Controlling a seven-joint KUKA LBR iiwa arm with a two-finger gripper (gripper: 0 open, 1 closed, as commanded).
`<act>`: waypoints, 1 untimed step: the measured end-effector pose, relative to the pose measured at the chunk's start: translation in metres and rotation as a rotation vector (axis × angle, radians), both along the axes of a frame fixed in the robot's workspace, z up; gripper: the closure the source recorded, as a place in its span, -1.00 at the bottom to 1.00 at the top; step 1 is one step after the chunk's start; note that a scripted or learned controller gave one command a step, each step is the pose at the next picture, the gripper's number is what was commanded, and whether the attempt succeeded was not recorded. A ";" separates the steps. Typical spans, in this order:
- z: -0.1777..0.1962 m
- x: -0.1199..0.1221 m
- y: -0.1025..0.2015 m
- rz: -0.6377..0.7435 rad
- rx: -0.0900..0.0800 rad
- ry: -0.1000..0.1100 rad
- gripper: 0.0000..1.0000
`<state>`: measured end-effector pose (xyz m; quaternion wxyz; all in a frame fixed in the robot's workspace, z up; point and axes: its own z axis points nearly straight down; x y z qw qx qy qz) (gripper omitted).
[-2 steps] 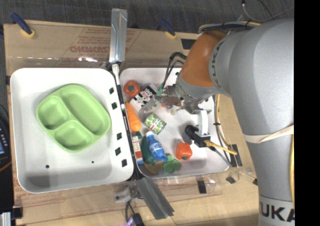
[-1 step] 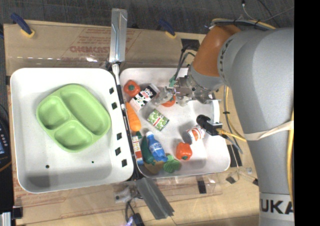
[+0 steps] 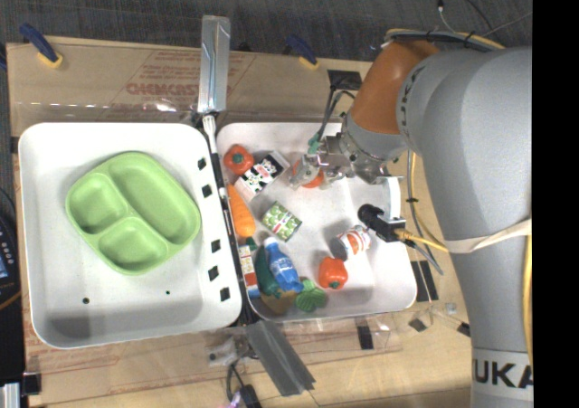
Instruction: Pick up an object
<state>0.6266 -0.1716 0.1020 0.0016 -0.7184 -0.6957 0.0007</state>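
One fixed camera looks down at a slant from above the bench (image 3: 136,80), far enough to take in both white bins: the left bin (image 3: 36,216) and right bin (image 3: 398,279). The arm (image 3: 470,144) enters from the right.

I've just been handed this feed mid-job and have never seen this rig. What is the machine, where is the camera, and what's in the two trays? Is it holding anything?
One camera looks down at a slant on a bench. The big grey arm with the orange band reaches in from the right; its tool is low in the right bin, by a small orange item. Whether it grips that item cannot be told from here. The left bin holds a green divided plate. The right bin holds small things: a tomato, a carrot, a black-and-white dotted box, a green box, a blue bottle, a second tomato-like toy and a small red-and-white bottle.
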 end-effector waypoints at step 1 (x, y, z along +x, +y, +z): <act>0.107 -0.001 0.047 0.055 -0.001 -0.005 1.00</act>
